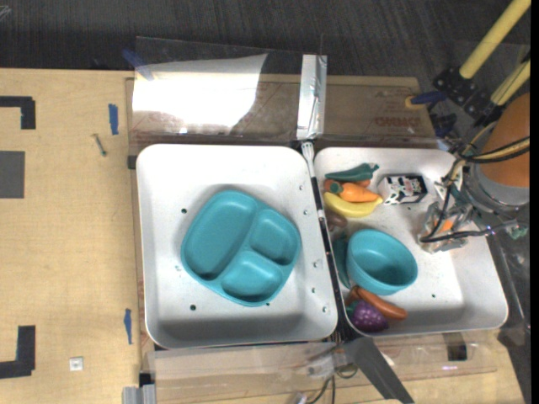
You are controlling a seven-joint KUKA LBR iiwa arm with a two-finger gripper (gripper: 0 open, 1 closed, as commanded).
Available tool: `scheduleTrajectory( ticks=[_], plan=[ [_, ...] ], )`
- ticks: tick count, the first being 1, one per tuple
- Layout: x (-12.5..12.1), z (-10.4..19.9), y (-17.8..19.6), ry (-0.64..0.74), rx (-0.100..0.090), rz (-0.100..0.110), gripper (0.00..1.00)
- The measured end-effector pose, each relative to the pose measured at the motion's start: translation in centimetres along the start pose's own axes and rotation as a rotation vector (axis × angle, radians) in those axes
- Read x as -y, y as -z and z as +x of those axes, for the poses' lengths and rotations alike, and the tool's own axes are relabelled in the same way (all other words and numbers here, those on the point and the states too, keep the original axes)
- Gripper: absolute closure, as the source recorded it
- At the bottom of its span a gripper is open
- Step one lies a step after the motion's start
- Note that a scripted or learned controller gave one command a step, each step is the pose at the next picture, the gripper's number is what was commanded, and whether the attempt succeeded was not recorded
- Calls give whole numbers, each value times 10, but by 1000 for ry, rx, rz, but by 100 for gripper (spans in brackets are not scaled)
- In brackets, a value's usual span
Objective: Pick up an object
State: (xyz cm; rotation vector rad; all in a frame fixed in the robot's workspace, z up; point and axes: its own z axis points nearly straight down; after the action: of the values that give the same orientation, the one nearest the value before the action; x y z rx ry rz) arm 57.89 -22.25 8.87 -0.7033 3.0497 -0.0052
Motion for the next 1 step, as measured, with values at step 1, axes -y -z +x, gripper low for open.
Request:
scheduleTrajectory(
  ticks=[1],
  plan=[
    [-3,6,0,391,0,-1,100]
  ],
)
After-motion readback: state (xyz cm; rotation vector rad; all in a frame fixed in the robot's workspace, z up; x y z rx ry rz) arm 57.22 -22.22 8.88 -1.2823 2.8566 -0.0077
